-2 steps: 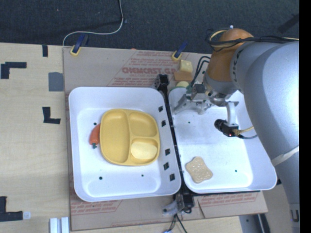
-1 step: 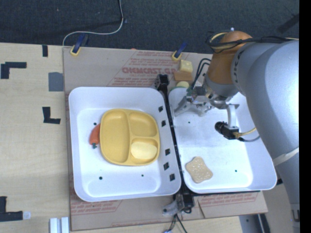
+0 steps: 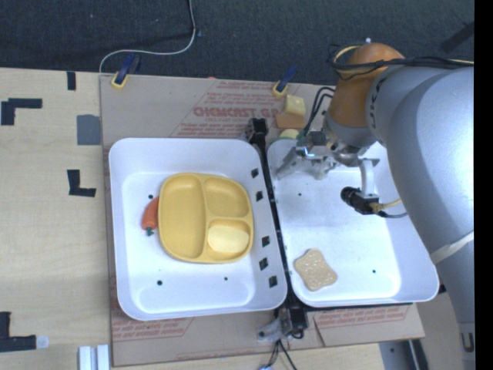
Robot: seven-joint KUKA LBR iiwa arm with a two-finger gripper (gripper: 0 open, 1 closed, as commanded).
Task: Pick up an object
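Note:
A tan, speckled slice of bread (image 3: 315, 270) lies flat near the front of the right bin (image 3: 385, 245). In the left bin (image 3: 131, 206) rests a yellow divided plate (image 3: 192, 206) with a pale yellow lump (image 3: 228, 238) in its front right compartment. An orange-red carrot-like piece (image 3: 149, 213) pokes out from under the plate's left edge. My gripper (image 3: 306, 157) hangs over the far left corner of the right bin, well apart from the bread. The wrist hides what lies under it.
Just beyond the right bin's far rim sit a yellow block (image 3: 294, 102), a brown block (image 3: 289, 119) and a small pale green piece (image 3: 287, 135). A black divider (image 3: 264, 206) runs between the bins. The big grey arm (image 3: 431, 145) covers the right bin's right side.

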